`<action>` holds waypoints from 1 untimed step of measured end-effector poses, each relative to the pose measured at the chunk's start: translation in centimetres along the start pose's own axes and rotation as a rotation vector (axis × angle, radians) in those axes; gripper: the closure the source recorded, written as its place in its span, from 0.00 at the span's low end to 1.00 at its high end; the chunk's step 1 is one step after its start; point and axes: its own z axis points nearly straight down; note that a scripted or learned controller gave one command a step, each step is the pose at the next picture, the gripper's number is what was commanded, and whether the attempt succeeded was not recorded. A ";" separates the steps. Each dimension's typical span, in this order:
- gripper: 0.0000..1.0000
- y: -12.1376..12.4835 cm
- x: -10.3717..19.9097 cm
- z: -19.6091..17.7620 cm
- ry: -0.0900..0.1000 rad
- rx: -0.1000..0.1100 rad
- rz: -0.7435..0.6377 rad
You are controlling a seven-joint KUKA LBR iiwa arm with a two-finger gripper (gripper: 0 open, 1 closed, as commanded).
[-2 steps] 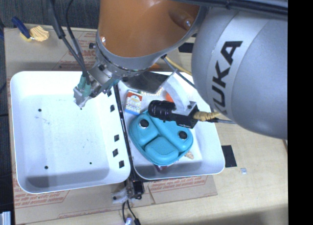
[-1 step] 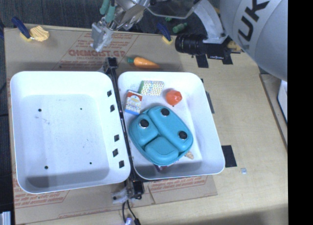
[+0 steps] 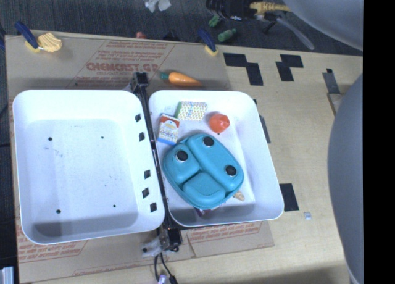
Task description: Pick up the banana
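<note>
A: Where was the banana (image 3: 239, 197)?

B: In the right bin (image 3: 261, 164), near its front right corner, as far as I could judge. Just a small pale yellow tip stuck out from under the edge of the blue tray (image 3: 202, 169). The rest was covered, so I couldn't be sure it was the banana at all.

A: What could have gone wrong from there?

B: Mostly that tray. It lay on top of the banana and filled the middle of the bin, so a reach straight down would likely have landed on blue plastic or closed on the tray's rim. The tip also sat close to the bin wall, leaving little room, and a squeeze on so small a stub could have slipped off.

A: Anything else to mistake it for?

B: The carrot (image 3: 181, 79) on the bench behind the bins, perhaps; it was long and orange. The tomato (image 3: 218, 121) and the small box (image 3: 168, 129) sat well behind the tray.

A: And the gripper?

B: I couldn't tell how open it was or whether it had hold of anything. The grey arm (image 3: 349, 171) loomed at the right, off to the side of the bins
</note>
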 end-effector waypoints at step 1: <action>1.00 -4.6 2.7 12.4 0.000 0.006 0.106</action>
